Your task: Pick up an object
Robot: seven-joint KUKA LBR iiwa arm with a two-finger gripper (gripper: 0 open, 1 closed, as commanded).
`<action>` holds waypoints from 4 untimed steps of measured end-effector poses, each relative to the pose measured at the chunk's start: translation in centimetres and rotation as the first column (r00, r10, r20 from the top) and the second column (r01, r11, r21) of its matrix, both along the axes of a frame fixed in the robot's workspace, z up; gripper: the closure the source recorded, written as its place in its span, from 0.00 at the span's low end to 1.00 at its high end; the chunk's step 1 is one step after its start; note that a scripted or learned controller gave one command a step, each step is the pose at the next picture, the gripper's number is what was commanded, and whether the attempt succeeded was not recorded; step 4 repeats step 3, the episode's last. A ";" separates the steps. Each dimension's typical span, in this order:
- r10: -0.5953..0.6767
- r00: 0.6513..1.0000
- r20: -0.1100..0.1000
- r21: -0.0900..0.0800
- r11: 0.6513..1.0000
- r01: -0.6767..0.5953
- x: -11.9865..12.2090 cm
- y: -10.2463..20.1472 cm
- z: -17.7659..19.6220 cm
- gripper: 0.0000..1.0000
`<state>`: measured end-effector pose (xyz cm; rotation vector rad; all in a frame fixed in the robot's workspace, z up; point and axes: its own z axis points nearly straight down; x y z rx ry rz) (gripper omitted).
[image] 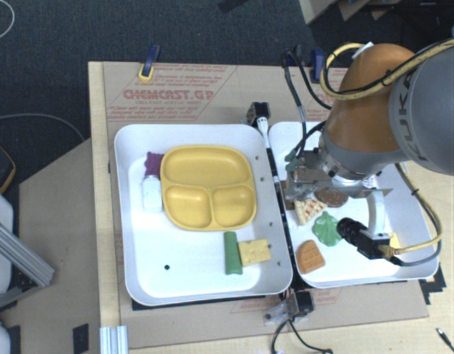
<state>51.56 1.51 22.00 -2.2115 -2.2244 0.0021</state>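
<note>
Jaw state could not be determined. A waffle-textured wedge and crinkled green piece lay beside them.

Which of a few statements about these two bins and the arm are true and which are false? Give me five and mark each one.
1. The yellow divided plate lies in the left bin. True.
2. The green block lies in the right bin. False: it lies in the left bin, beside the yellow sponge.
3. The arm reaches over the right bin. True.
4. The white bottle with the purple cap lies to the right of the plate. False: it lies along the plate's left side.
5. A green leafy item lies in the right bin, with an orange-brown piece nearer the bin's front. True.
</note>
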 end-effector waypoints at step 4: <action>-0.008 1.000 0.001 -0.003 1.000 0.008 -0.9 4.3 -0.5 1.00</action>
